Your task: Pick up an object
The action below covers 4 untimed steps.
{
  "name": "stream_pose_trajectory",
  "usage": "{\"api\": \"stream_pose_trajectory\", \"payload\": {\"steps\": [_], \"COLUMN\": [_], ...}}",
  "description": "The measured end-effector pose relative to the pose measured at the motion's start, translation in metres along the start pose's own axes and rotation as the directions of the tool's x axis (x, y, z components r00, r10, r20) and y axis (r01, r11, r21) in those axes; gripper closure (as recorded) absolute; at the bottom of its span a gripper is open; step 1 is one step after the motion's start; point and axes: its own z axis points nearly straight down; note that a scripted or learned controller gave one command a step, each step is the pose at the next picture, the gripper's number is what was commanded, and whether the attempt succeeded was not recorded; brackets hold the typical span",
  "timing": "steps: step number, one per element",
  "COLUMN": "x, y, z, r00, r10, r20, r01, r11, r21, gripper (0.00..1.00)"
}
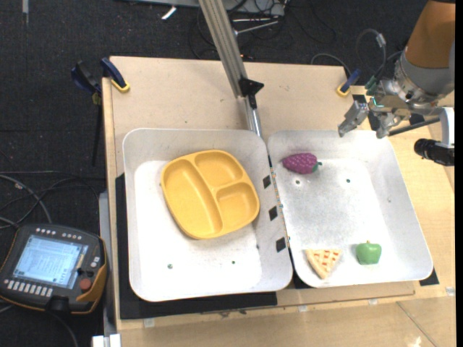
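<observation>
Hovering over the far right corner of the right bin (405,215), the hand (369,118) appears spread and carries nothing. Nearest lie purple grapes (300,163); a green pepper (368,252) and waffle wedge (323,261) sit well apart. Likely still approaching: next, descend onto one.

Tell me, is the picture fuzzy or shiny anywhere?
In the camera view, the yellow plate, purple grapes and green pepper look sharp; light is even, shadows soft and small; the white bins look bright, with no harsh glare; the gripper looks slightly soft.
</observation>
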Motion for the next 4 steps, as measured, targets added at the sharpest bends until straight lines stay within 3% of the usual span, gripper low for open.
{"api": "stream_pose_trajectory", "payload": {"steps": [1,4], "x": [0.0,0.003], "y": [0.0,-0.01], "z": [0.0,0.155], "r00": [1.0,1.0], "r10": [0.0,0.003], "r20": [0.0,-0.001], "r01": [0.0,-0.003], "r11": [1.0,1.0], "r21": [0.0,0.005], "gripper": [0.0,0.0]}}
